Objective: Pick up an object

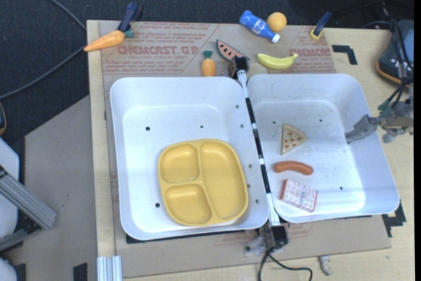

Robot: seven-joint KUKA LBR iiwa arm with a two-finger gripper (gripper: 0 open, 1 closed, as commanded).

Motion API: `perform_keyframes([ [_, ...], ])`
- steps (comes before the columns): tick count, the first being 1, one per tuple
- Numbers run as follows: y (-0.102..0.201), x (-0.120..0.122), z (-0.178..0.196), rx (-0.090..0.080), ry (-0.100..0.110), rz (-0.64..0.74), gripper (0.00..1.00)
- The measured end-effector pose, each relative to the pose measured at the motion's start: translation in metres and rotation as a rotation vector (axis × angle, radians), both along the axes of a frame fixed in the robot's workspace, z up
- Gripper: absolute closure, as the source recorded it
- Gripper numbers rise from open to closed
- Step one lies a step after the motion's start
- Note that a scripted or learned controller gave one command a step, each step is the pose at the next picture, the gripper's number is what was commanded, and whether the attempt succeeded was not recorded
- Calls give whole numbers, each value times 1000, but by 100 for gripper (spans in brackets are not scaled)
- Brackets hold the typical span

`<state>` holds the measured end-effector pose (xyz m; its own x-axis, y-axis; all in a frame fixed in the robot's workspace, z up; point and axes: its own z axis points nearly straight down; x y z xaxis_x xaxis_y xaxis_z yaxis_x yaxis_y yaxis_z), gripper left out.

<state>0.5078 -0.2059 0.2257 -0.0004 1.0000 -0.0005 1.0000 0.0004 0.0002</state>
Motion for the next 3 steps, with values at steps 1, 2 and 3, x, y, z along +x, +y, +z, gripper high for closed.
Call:
perform_keyframes([
  [1, 28, 42, 10, 0, -2, 1, 0],
  [2, 107, 51, -82, 2, 2, 1, 0],
  [3, 107, 68, -141, 1, 2, 0, 0],
])
